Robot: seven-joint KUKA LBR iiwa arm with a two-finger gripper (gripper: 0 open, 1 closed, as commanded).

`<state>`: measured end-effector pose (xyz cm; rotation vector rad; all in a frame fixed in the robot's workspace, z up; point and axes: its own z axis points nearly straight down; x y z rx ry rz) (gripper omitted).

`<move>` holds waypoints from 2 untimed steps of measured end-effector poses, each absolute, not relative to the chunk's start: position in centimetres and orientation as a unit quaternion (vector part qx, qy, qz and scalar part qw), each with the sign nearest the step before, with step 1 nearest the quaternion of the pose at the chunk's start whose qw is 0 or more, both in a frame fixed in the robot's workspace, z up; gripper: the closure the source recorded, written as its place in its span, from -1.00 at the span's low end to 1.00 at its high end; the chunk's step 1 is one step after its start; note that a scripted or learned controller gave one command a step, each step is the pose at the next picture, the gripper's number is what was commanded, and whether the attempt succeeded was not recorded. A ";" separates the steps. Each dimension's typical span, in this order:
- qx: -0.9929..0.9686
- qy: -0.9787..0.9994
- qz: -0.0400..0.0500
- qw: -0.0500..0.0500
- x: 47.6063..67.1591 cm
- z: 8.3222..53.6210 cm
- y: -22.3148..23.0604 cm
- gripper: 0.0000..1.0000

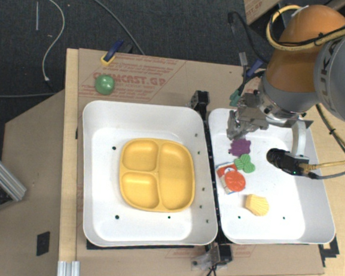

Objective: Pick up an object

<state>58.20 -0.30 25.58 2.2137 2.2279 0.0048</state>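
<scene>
My gripper (240,127) hangs over the far left part of the right bin (309,218). Just below it in the view lies a purple toy (240,147), close to the gripper's tip; I cannot tell if they touch. A green toy (246,165) lies beside the purple one, then a red-orange toy (235,181) near the bin's left wall. A yellow toy (256,205) sits apart, nearer the front. The wrist and the orange band hide the bin's far edge.
The left bin (99,158) holds a yellow divided plate (157,175). A green ball (104,84) and a blue clip (112,52) lie on the cardboard behind that bin. A black cylinder (281,159) with a cable juts from the arm over the right bin.
</scene>
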 end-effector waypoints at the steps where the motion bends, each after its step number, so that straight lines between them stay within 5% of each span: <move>1: 0.705 0.709 0.002 0.001 60.5 25.8 4.9 1.00; 2: 0.706 0.709 0.001 0.000 62.8 24.6 9.1 1.00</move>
